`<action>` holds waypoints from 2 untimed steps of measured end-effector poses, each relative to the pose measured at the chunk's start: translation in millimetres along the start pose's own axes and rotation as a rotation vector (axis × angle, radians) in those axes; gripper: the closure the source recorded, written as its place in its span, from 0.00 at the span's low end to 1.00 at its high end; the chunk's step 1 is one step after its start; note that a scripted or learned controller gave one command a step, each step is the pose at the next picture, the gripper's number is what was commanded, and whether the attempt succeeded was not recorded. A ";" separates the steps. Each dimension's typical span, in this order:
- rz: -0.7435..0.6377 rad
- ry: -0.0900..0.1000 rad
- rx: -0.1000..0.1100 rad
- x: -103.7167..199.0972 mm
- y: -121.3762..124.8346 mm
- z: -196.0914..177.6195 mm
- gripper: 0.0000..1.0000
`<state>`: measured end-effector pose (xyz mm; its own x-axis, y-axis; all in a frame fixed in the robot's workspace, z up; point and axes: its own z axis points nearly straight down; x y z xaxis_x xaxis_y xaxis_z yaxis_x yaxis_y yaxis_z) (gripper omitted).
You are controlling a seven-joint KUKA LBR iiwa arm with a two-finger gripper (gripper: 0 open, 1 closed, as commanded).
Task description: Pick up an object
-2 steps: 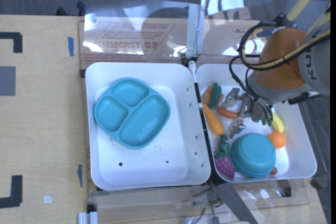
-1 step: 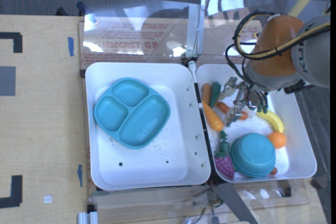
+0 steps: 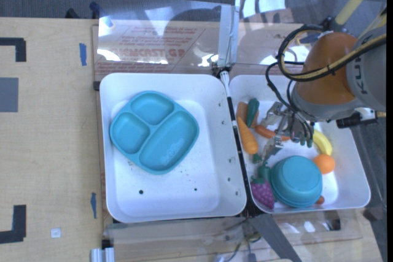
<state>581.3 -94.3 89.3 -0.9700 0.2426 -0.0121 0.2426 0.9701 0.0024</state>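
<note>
The gripper (image 3: 277, 135) hangs low in the right bin (image 3: 353, 190), at 3 o'clock from the orange carrot (image 3: 248, 138). I cannot tell how it stands. Better to descend straight on 1 carrot, clear of the blue bowl (image 3: 298, 181) at 5 o'clock.

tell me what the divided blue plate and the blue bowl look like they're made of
Divided plate: probably moulded plastic, matte to satin; uniform teal colour, soft rounded compartment edges, only faint highlights.
Bowl: likely the same plastic; matching teal, thick rounded rim, dull sheen. Silicone can't be excluded for either.
</note>
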 end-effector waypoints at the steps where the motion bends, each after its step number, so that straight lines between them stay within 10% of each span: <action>1: 0.137 0.000 0.000 0.4 2.7 0.0 0.00; 2: 0.248 0.000 -0.001 4.1 -2.5 0.0 0.00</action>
<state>576.7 -95.7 89.3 -0.8809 0.4732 -0.0107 0.4732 0.8809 0.0065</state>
